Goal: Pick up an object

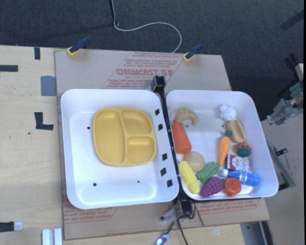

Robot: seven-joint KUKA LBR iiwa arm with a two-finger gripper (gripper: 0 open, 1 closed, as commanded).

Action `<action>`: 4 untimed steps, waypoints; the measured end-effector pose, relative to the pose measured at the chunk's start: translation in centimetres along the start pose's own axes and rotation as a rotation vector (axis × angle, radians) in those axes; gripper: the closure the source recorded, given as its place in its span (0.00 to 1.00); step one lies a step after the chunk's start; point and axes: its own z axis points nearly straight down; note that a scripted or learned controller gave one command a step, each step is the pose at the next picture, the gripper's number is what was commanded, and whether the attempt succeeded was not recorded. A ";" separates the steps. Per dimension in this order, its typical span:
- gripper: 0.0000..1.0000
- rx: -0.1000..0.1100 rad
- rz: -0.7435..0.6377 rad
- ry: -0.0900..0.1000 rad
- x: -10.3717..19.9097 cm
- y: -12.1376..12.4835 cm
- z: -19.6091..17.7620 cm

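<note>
Plainly, the toy foods (209, 157) lie heaped inside the right bin (262, 137), the bread roll (236, 130) nearest its right wall, while the gripper (285, 108) sits just outside that wall, too blurred to tell whether it is spread or pressed together.

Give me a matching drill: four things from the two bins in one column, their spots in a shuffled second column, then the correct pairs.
Things:
1. yellow divided tray
2. corn cob
3. purple grapes
4. white cauliflower piece

Spots:
A. front edge of the right bin, just right of the corn
B. far side of the right bin, toward its right corner
C. left bin, in its middle
D. right bin, front left, close to the wall between the bins

Pairs: 1-C, 2-D, 3-A, 4-B
</note>
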 end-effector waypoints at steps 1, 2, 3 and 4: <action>1.00 -0.031 -0.005 -0.010 3.0 -3.7 -18.9; 1.00 0.000 0.002 -0.001 -0.2 -3.5 -5.7; 1.00 -0.028 -0.003 -0.012 0.0 -3.6 -20.4; 1.00 0.002 -0.001 0.001 0.0 -3.5 -6.0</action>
